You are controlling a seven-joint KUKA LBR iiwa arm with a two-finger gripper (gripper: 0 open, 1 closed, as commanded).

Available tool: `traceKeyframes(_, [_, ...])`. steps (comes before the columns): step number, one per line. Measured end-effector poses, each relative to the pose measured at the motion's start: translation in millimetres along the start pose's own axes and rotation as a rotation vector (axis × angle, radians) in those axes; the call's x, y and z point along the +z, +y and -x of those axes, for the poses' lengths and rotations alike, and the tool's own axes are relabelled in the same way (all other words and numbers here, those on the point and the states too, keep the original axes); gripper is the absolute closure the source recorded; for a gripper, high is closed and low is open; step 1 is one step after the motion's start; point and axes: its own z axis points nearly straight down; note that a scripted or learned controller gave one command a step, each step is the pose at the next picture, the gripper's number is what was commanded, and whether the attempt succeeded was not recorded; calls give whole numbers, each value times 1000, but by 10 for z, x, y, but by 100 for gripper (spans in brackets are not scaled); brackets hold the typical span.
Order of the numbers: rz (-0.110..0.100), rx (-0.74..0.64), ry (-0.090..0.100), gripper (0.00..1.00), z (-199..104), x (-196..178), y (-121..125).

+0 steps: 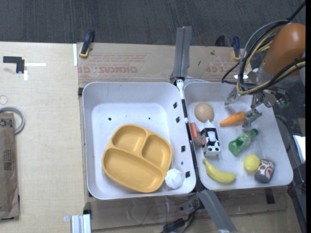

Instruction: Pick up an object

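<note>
Overhead slanted view of a bench w/ two shallow white bins side by side. Left bin [97, 130] holds a yellow divided plate [137, 157], three compartments, lying flat toward the near side; a small white crumpled ball [174, 178] sits touching the plate's near-right edge.

Right bin [284, 144] holds several small items. Far-left: a tan egg-shaped object [204, 112]. Right of it, an orange carrot [232, 119] lying roughly left-right. Near the bin's left wall, a small red item [193, 129], & just beside it a black-and-white carton w/ cow pattern [211, 142]. A green bottle [241, 141] lies tilted in the middle. Near side: a yellow banana [218, 172], a yellow lemon [251, 162], & at the near-right corner a grey, white & orange can [264, 170], touching the lemon.

Grey arm w/ orange band reaches in from the right. Its gripper [252, 114] hangs over the bin's far-right part, just right of the carrot's thick end & above the bottle cap. Can't tell whether it is released or clenched; nothing seen grasped.

Far side: cardboard [131, 62] w/ blue clamps [87, 42].
</note>
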Motion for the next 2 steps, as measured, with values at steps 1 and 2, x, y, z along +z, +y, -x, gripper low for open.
traceKeyframes(1, [-1,-180,1,0,-300,-5,684])
traceKeyframes(2, [-2,-251,-1,0,135,-7,392])
